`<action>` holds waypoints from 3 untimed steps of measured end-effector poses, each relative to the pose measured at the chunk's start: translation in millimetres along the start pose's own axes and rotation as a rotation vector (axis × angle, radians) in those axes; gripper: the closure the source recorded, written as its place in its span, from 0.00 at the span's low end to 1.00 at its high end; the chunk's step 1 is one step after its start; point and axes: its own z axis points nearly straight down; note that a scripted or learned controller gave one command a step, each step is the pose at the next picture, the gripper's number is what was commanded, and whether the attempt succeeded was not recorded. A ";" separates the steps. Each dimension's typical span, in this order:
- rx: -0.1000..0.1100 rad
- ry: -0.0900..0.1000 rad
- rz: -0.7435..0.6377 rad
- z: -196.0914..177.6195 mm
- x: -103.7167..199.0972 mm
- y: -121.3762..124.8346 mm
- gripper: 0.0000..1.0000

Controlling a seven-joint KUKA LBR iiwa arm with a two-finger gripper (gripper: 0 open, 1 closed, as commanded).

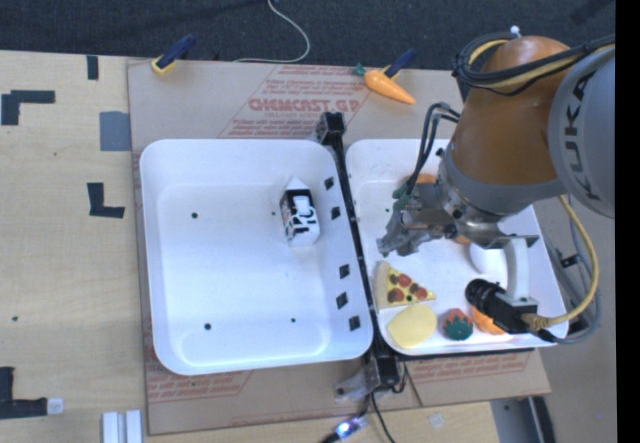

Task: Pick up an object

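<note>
Hung low in right white plastic bin [365, 166], metal two-finger gripper [400, 236]; jaw gap hidden, cannot tell. Lay at six o'clock from gripper, near, likely next pick: flat toy pizza slice [402, 286], round yellow lump [411, 326].

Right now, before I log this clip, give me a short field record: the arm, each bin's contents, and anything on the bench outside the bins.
arm: gripper low over the right bin
left bin: one small black-and-white carton
right bin: toy pizza slice, yellow lemon-like piece, green piece, orange piece
outside bins: toy carrot on the cardboard behind
</note>
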 end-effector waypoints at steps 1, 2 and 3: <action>-0.001 -0.001 0.001 67.5 20.5 40.6 1.00; -0.023 0.000 -0.002 -66.3 38.6 100.1 1.00; -0.004 -0.001 -0.003 -62.5 110.2 74.6 1.00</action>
